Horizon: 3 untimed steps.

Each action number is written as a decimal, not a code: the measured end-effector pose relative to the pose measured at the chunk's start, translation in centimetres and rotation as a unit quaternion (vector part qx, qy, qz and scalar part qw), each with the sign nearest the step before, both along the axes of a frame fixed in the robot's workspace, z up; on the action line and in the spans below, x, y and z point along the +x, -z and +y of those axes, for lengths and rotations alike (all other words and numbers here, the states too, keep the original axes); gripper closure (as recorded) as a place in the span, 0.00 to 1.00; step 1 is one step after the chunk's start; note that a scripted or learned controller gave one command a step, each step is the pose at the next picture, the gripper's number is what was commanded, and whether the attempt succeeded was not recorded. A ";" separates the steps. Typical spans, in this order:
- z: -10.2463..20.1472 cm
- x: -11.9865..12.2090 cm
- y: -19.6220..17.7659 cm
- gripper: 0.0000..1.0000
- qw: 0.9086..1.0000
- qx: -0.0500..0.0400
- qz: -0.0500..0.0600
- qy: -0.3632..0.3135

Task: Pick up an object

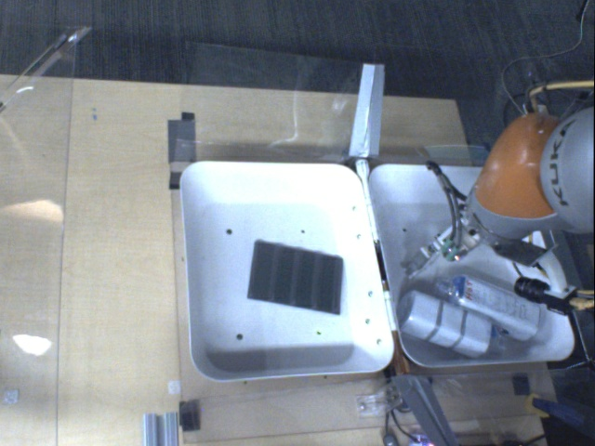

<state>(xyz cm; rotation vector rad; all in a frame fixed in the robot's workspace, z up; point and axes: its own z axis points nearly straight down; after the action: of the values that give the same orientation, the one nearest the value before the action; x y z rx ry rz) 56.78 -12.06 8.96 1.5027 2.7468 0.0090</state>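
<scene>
nearest you, at the front of the right-hand shallow white bin (558,347), lay a clear plastic bottle with a white label (488,303) on its side, just beside a grey ribbed cylinder pack (444,323). the two-finger gripper (453,245) hung just above and behind them, and you could not tell how it stood. i judged the bottle light, slick and easily dented, so take it across its middle; the dark ribbed rectangular pad (296,276) lay flat in the left-hand white bin (200,249).

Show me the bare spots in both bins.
Left bin: bare white floor rings the dark ridged pad, widest along the far wall and left wall. Right bin: crowded; the arm covers its middle and a plastic bottle its near end, leaving its far-left corner.
</scene>
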 end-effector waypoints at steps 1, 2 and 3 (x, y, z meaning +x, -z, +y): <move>-0.6 -7.4 -3.9 0.00 1.000 -0.001 -0.006 0.003; -1.1 -4.6 0.0 0.00 0.999 0.000 0.000 0.044; -0.9 -4.1 -1.3 1.00 0.999 0.001 -0.006 0.042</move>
<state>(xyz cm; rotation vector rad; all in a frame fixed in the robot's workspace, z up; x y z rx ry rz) 52.65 -12.92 10.25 1.6127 2.6732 0.0199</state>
